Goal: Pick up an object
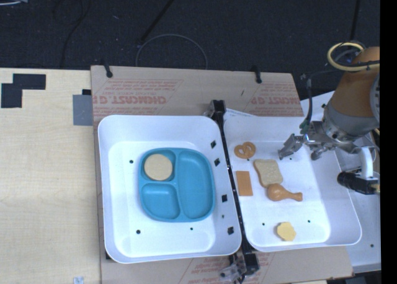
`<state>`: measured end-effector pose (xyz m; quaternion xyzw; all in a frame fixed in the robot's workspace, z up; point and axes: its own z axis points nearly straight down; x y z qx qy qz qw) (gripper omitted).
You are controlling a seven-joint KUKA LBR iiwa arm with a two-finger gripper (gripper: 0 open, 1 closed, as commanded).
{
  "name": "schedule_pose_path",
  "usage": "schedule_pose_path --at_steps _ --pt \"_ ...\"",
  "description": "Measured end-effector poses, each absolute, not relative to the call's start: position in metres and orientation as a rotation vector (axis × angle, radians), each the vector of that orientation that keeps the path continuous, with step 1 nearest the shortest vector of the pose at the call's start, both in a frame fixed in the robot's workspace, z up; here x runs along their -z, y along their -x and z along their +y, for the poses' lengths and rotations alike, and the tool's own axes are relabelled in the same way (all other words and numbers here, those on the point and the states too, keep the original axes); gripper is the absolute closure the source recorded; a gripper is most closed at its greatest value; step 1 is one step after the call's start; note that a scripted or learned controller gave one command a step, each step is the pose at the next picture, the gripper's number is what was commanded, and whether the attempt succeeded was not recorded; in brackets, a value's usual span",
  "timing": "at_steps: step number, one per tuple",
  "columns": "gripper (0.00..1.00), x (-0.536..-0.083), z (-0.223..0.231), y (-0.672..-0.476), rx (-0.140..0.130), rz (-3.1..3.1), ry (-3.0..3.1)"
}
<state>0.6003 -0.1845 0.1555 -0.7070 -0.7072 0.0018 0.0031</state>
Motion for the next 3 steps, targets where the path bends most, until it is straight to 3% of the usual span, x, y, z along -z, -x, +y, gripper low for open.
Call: schedule_pose_path --at_steps 1,2,3 --pt "0.00 -0.100 -0.189 -0.590 -0.006 -2.216 2.218" --pt "1.00 -0.114 -0.190 -0.592 -0.003 -2.216 2.222" --pt "1.00 -0.162 -0.184 -0.587 0.002 -2.224 2.221"
